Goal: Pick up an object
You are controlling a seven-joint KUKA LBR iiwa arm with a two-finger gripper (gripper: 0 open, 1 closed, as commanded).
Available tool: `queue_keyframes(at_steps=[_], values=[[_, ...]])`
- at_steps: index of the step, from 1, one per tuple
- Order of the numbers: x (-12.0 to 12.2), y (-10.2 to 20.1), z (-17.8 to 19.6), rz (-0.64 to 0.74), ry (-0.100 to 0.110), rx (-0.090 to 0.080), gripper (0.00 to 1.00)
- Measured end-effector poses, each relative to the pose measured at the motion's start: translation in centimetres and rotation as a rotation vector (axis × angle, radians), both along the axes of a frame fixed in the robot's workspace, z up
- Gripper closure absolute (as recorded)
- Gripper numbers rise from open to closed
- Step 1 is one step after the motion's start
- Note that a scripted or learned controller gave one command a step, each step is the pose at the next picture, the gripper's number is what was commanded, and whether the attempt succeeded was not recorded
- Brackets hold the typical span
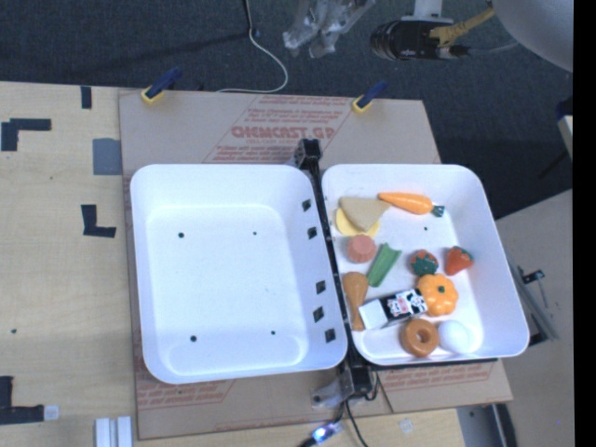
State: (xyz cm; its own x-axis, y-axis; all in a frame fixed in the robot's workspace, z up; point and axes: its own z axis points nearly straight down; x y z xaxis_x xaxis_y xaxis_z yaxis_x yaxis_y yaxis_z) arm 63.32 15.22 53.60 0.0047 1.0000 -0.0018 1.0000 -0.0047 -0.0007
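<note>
The desk (56,250) is light wood with black marks, and a brown cardboard sheet (270,128) lies on it under two white bins. The left bin (149,203) sits beside the right bin (484,203), their inner walls touching along a line of black clips.

All the toy food lies in the right bin. A carrot (406,202) lies along the far side, pointing left, with a yellow wedge (358,214) just left of it near the inner wall. Below the wedge is a pink round piece (362,248), and a green pod (383,264) leans beside it. A tan drumstick shape (355,290) lies against the inner wall. A small black-and-white carton (391,307) lies on its side near the middle. To its right are an orange pumpkin (439,294), a small green-topped piece (424,263) and a red strawberry (458,260). At the near edge a brown doughnut (420,336) touches a white egg (456,335).

The end effector (321,26) hangs at the top of the view, over the dark floor beyond the desk, well apart from both bins. It is blurred, so I cannot tell how far open it is, and nothing shows in it.
</note>
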Motion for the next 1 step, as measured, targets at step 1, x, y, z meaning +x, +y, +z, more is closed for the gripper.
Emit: queue_keyframes(at_steps=[1], values=[[-2.88, -7.14, -0.05, -0.001, 0.000, 0.000, 1.00]])
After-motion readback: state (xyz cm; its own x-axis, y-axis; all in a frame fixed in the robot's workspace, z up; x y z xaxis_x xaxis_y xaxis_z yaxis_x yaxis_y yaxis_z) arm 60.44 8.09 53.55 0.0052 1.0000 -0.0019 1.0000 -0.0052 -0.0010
